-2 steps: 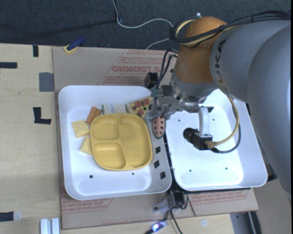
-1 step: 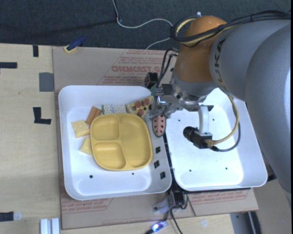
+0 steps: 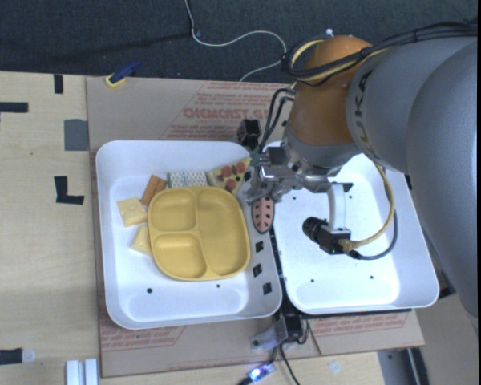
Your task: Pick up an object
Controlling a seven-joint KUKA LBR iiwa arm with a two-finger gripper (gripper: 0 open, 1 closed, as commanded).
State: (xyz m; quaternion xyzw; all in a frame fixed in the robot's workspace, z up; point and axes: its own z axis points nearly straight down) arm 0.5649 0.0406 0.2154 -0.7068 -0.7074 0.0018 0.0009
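We see the gripper holding a small pink spotted object between its fingers, above the divide between the bins, beside the yellow plate in the left bin.

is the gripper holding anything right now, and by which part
It cannot be told. The gripper sits over the divide between the bins, just above a small pink spotted object, but no grip on it shows.
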